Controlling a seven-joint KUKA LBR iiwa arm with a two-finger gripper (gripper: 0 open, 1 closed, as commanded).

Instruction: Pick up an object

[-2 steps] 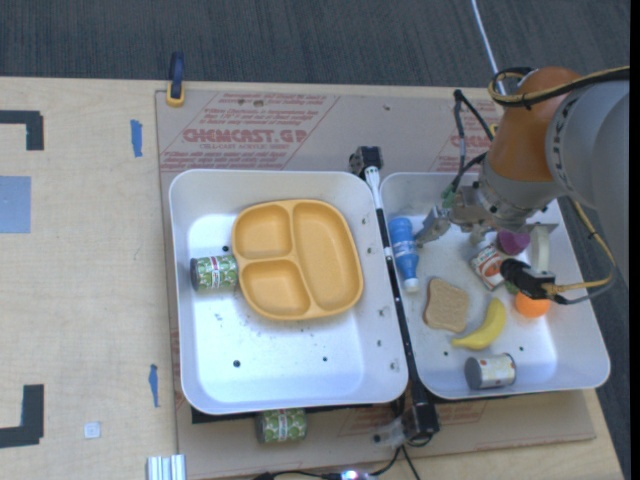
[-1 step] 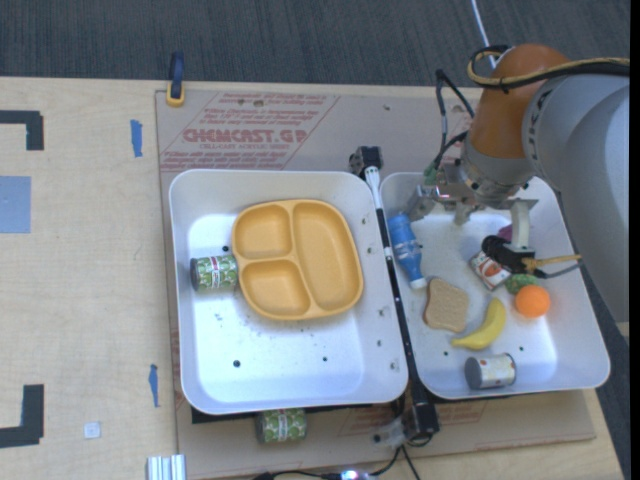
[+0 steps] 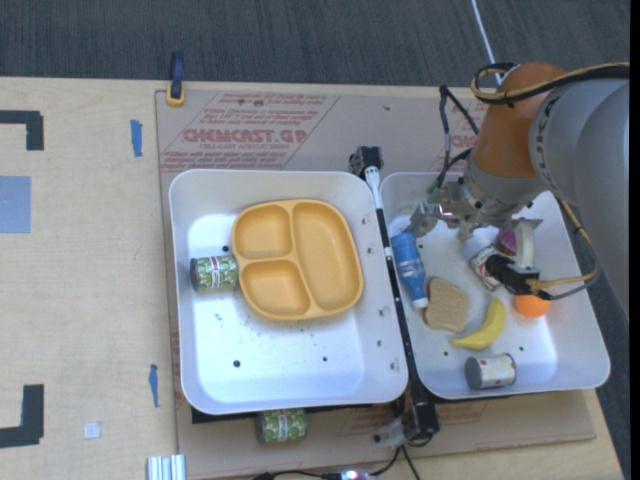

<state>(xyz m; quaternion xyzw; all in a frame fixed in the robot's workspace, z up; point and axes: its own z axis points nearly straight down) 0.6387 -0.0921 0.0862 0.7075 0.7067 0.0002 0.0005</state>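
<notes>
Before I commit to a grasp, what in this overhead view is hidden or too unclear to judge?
- Pincer: the arm's own wrist covers it, so its state and whether it holds anything cannot be told.
- Maroon and white item in the right bin: partly under the arm, identity unclear.
- Green can below the left bin: partly hidden by the bin's rim.
- Can labels: too small to read.
</notes>
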